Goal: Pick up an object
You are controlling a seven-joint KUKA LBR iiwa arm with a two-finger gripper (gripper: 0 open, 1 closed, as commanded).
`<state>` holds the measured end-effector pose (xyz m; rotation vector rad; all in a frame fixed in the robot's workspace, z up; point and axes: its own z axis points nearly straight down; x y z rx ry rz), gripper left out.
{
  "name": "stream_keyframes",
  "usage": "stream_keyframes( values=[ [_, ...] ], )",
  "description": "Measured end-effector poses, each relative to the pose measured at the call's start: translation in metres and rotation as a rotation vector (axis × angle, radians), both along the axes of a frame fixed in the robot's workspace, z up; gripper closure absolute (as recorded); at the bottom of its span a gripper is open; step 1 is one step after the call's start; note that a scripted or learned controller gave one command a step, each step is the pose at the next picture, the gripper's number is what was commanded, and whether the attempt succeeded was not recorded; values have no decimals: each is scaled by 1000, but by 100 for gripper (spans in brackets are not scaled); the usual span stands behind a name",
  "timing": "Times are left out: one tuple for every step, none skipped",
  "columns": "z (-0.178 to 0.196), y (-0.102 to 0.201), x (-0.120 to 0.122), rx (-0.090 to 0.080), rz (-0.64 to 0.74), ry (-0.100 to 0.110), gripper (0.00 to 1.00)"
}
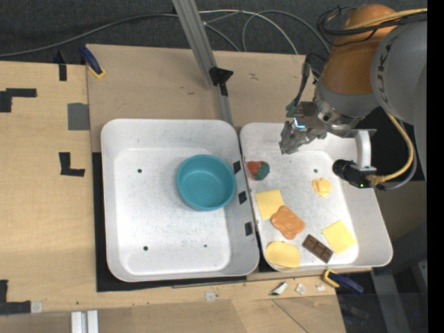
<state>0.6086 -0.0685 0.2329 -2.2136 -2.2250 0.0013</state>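
Two shallow white plastic bins (111, 186) sit on tan board. Bent grey arm hangs its gripper (291, 143) above the right bin; finger spacing is unclear. Small red-green lump (259, 170) lies just below-left.

Even, bright overhead light; soft shadows (faint under bowl (205, 181)); sharp focus, slight grain.

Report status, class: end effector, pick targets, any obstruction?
End effector above right bin, far end, holding nothing seen. Nearest item: red-green piece, untouched. Blue bowl in left bin. Nothing blocking.
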Motion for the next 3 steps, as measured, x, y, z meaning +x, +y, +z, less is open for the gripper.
stream_keyframes(
  values=[
    [5, 55, -24, 1, 2, 0, 100],
    [0, 94, -61, -1, 0, 3, 100],
    [6, 143, -91, 0, 2, 2, 100]
  ],
)
